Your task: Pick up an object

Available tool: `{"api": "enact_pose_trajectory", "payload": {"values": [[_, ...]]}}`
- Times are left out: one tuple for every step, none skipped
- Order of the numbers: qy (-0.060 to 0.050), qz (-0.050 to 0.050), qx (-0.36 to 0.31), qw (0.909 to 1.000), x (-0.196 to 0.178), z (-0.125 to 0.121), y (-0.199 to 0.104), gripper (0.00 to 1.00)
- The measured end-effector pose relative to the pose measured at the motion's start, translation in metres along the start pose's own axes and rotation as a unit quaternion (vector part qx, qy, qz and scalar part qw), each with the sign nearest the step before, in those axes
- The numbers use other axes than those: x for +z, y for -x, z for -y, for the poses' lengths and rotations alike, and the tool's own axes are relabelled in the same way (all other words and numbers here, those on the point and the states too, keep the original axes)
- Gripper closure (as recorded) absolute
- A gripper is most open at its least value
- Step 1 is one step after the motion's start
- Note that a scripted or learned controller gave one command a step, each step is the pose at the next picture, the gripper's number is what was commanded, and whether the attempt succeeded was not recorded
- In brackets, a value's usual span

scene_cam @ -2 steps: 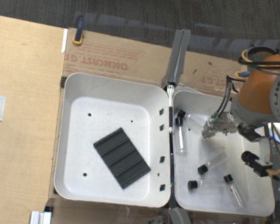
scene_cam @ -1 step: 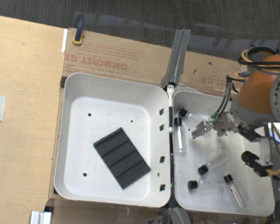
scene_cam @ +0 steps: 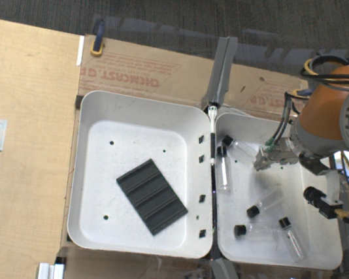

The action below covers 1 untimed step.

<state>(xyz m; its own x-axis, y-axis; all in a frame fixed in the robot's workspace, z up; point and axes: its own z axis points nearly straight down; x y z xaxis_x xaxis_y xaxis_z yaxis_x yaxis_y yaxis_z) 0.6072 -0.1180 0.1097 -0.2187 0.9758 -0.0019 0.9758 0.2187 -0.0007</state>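
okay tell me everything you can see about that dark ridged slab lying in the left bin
The dark ridged slab is a flat, charcoal-grey rectangle with parallel raised ribs running along its length, looking like moulded plastic or rubber. It lies flat on the floor of the left bin, turned diagonally so one corner points up-left and the opposite one down-right. It sits a little below and right of the bin's middle, clear of all four walls. Nothing else touches it, and the pincer is over the right bin, away from it.

Clear tubes [scene_cam: 262,210] scattered; left bin's [scene_cam: 92,155] edges open.
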Motion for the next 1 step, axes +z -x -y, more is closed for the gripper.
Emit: {"api": "enact_pose_trajectory", "payload": {"values": [[0.0, 0.0, 0.0, 1.0, 0.0, 0.0, 0.0, 0.0]]}}
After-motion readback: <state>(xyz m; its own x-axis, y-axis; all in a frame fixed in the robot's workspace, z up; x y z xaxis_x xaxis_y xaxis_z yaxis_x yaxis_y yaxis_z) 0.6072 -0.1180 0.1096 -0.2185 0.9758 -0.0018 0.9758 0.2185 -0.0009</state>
